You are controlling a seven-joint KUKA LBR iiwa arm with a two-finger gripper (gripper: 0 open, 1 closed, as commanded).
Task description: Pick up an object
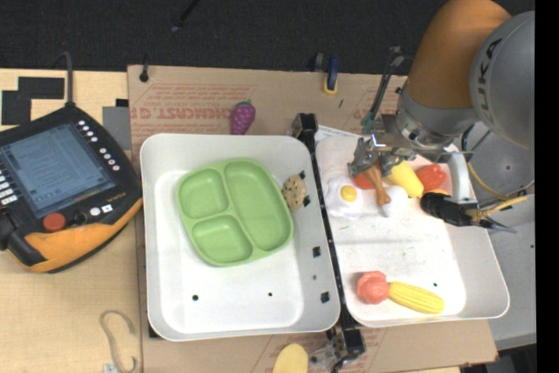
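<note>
My gripper (369, 160) hangs low over the back of the right bin (476, 275), reaching in from the right. Just below it lie a thin orange stick (380, 185), a toy fried egg (348, 196), a yellow piece (406, 179) and a red piece (431, 177). The orange stick's upper end is right at the gripper. Near the front of that bin lie a red round fruit (372, 286) and a yellow corn cob (416, 298). In the left bin (175, 293) sit a green divided plate (233, 210) and a speckled cookie (295, 190).
A purple toy (243, 116) lies on the cardboard behind the left bin. In front of the bins lies a yellow object (291, 357). A teach pendant (61, 179) rests on the bench at the left. A black divider (319, 214) runs between the bins.
</note>
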